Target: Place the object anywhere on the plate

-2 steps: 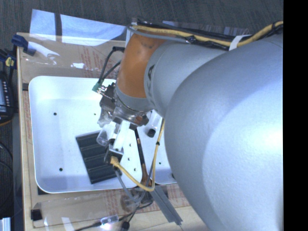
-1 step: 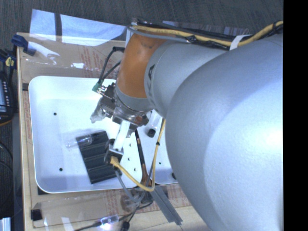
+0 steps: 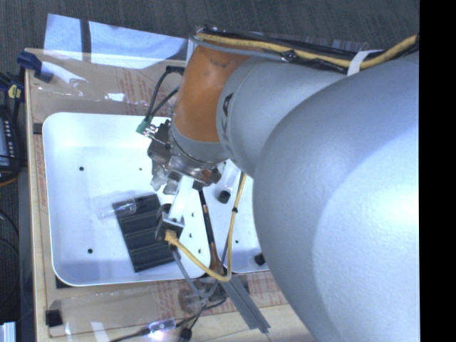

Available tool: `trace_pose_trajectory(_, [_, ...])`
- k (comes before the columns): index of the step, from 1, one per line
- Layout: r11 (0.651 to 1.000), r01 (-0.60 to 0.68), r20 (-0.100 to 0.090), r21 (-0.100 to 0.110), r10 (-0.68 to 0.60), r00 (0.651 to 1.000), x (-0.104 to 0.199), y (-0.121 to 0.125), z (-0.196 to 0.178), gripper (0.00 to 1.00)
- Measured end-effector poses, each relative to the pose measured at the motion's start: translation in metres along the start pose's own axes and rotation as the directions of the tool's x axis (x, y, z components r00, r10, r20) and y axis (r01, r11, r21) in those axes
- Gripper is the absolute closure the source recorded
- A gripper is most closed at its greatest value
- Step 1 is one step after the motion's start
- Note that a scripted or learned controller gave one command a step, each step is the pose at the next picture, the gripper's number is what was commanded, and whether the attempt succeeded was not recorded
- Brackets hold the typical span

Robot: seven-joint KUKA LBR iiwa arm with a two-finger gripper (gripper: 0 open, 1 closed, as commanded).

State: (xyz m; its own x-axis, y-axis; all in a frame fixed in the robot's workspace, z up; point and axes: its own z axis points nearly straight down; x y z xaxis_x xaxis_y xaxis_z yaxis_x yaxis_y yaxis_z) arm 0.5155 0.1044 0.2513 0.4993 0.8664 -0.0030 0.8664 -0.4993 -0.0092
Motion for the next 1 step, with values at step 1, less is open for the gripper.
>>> trace_pose_trajectory(1, [0.982, 0.19, -0.001, -0.007, -0.19, 0.982, 0.0481, 0.0261, -0.0176, 1.0])
